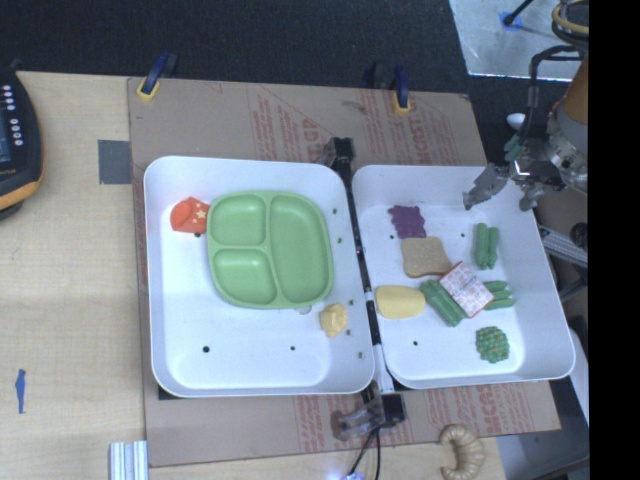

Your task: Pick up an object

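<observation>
My gripper (506, 190) hangs over the far right corner of the right bin (400, 368), fingers spread apart with nothing between them. Below it in that bin lie a purple grape bunch (406, 219), a brown toast slice (425, 257), a green pod (486, 245), a yellow lemon-like piece (400, 302), green bean pods (443, 303), a small red-and-white packet (465, 288) and a green broccoli piece (491, 344). The left bin (180, 358) holds a green divided plate (270, 248), a red piece (188, 215) and a small yellow piece (333, 318).
The bins rest on a brown cardboard sheet (250, 118) clamped at the far edge. A black and orange pendant (15, 138) lies at the far left. A curled tan object (462, 452) sits in front of the right bin.
</observation>
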`<control>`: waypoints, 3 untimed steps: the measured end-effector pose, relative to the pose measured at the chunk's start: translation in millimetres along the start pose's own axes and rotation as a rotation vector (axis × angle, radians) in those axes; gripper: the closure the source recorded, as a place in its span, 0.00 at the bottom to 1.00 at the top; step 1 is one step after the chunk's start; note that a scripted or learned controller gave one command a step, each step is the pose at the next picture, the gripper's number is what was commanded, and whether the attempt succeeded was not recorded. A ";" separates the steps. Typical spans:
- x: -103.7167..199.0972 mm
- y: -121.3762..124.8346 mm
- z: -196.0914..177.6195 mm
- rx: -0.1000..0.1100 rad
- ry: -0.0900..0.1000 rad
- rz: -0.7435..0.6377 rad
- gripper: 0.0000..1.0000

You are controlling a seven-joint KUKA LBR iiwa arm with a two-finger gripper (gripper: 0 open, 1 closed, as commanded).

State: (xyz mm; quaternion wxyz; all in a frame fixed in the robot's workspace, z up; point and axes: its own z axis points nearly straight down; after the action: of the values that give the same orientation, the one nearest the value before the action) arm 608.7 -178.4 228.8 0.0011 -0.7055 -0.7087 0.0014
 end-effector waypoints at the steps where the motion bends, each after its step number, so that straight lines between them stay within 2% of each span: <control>1: -34.9 -2.2 83.2 0.008 0.000 0.002 0.00; 2: 17.4 -46.3 127.3 0.008 0.004 -0.002 0.00; 3: 13.5 -43.4 113.7 0.002 0.000 -0.001 1.00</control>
State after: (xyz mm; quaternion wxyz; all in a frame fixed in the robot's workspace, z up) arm 564.8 -165.1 115.2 0.0016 -0.7050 -0.7092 0.0020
